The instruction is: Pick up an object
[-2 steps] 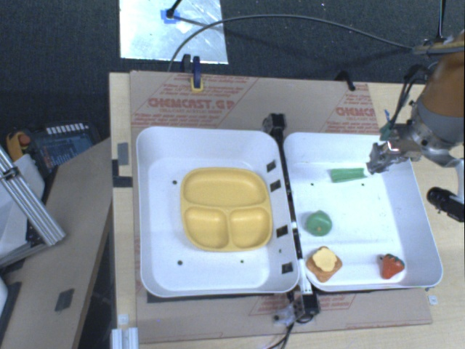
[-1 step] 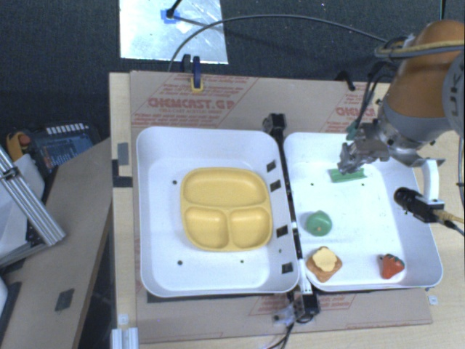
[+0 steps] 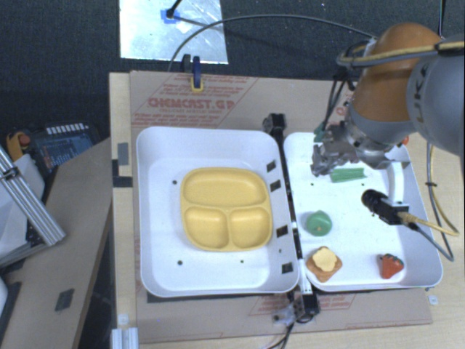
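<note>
End effector (image 3: pixel 325 162) low in right bin (image 3: pixel 429 257), just beside green stick (image 3: pixel 347 174); grip state can't tell. Risk: stick lies flat near the wall, so it gets nudged, not grabbed.

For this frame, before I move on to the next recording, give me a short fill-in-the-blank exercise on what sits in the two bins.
1. The yellow tray with three compartments lies in the ____ bin.
2. The gripper hangs over the far part of the right bin, next to a long ____ piece.
3. The round green object lies just beyond the ____ and tan item near the front rim.
4. The red item rests in the right bin's near ____ corner.

Missing words: left; green; yellow; right
</note>
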Robot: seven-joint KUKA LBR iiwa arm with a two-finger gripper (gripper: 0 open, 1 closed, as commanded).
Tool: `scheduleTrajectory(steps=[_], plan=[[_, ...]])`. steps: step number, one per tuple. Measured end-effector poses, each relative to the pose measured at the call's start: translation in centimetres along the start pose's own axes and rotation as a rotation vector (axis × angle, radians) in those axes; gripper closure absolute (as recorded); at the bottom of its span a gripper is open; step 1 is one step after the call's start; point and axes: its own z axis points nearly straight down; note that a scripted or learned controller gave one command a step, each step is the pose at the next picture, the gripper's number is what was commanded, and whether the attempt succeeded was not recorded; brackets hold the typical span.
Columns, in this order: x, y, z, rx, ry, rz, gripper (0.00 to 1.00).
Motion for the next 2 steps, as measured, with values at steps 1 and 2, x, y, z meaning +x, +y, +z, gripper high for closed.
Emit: scheduleTrajectory(steps=[1,2], plan=[[6.1,-0.4,-0.5,-0.001,0.001,-0.002,1.00],[11.8,0.2,-0.7,-0.002,0.000,-0.001,1.00]])
